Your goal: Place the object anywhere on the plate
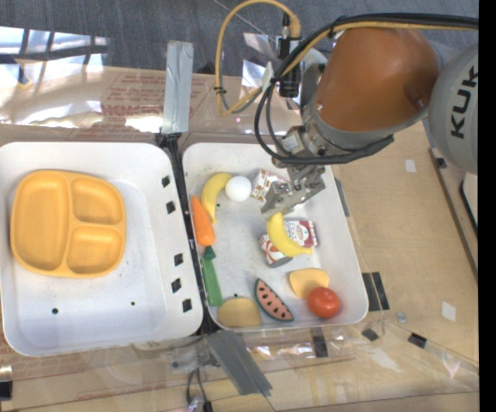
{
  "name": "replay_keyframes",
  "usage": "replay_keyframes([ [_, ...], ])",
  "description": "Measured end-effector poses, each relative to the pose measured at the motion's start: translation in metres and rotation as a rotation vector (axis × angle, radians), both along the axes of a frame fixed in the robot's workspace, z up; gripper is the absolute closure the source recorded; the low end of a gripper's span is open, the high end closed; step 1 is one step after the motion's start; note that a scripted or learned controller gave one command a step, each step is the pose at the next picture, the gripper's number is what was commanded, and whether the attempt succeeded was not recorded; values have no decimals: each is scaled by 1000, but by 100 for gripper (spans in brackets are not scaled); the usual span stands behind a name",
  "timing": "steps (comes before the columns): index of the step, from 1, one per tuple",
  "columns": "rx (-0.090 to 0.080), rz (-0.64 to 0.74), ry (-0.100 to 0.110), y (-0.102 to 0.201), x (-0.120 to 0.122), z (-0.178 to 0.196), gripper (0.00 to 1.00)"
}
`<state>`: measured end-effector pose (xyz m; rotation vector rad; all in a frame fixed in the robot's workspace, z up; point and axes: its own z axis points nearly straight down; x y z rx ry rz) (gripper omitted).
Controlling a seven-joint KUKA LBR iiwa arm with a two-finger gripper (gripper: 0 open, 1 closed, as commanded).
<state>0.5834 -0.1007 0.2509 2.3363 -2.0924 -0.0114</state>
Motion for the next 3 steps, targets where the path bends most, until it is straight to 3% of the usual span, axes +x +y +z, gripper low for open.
replay_keyframes([
  [1,3,202,-5,56,-19,-61,100],
  [2,4,348,-6,117,-86,-60,100],
  [3,3,313,-10,153,-24,-46,100],
])
